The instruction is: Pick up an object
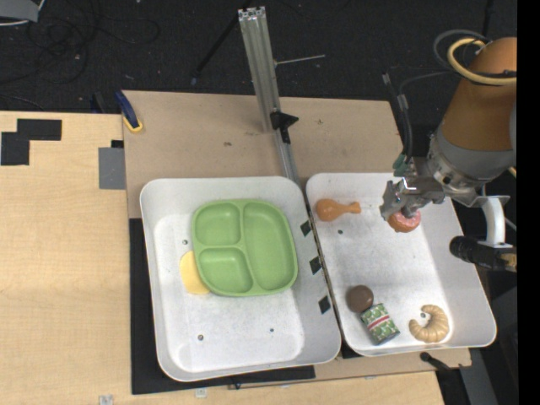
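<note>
From my remote station I look down on two shallow white bins side by side on a bench. The left bin [169, 327] holds a green divided plate [245, 249] near its far edge, with a yellow item [191, 275] tucked partly under the plate's left rim. The right bin [405, 264] carries an orange drumstick-shaped toy [336, 210] near its far left corner, a brown ball [360, 297] and a green can [379, 323] touching each other toward the near edge, and a croissant [431, 323] in the near right corner. My gripper [404, 208] sits low at the far right part of this bin, directly over a small pink and red object [406, 221], which I judge to be the pick target. I cannot tell whether the gripper has closed on it, since the wrist covers the top of the object. To do this well, I would centre the object under the tool, descend fully, then lift straight up, clear of the bin wall. The object's shape is hard to make out, and the yellow item is mostly hidden.
</note>
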You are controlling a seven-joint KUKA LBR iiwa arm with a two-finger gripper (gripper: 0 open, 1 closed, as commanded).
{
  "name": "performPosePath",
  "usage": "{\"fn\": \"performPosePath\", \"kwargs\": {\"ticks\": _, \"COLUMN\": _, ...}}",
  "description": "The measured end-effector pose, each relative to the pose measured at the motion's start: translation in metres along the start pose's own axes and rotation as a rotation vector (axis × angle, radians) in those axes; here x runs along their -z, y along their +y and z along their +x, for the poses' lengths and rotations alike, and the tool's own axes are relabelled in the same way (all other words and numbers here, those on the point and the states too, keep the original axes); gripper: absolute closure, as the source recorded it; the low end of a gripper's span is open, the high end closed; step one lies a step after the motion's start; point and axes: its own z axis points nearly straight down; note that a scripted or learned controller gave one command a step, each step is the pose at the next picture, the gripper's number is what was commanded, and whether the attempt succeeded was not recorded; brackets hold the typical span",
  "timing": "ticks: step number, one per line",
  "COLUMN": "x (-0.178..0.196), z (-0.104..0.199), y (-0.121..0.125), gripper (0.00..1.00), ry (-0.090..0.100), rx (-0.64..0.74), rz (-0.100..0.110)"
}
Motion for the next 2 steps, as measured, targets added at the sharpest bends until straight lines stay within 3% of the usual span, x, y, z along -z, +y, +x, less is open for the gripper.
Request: {"fn": "performPosePath", "kwargs": {"ticks": 2, "x": -0.019, "z": 0.105, "y": -0.010, "gripper": 1.00, "ry": 0.002, "rx": 0.004, "rz": 0.005}}
